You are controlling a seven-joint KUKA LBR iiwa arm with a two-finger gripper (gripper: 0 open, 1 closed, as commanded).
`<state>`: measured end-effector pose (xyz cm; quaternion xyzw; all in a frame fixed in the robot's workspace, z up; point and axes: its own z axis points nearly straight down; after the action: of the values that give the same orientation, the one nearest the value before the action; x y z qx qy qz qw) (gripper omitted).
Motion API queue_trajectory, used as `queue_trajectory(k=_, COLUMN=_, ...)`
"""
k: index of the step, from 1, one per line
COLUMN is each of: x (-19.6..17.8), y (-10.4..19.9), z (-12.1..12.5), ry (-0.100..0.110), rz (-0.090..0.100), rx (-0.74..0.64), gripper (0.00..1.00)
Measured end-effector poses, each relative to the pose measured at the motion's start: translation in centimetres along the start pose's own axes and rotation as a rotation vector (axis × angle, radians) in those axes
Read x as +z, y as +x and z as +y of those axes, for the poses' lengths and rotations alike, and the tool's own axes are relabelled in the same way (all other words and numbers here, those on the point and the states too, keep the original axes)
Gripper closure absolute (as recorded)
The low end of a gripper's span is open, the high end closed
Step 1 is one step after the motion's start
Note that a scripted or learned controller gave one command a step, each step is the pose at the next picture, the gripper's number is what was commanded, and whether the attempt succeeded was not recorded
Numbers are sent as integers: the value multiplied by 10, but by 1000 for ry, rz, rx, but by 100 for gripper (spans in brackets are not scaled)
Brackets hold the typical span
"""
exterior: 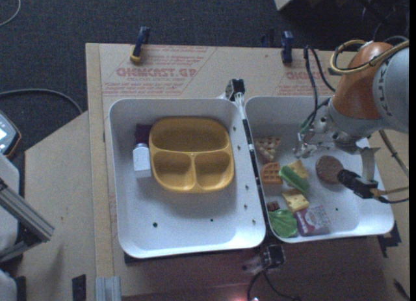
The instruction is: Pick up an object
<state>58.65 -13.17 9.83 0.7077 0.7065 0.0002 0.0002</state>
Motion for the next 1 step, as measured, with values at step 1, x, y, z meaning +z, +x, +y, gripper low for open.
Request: queue_trajectory(k=1, x=-43, y=2, z=2, ry=-5, rz=-2, rx=-3, gripper=100)
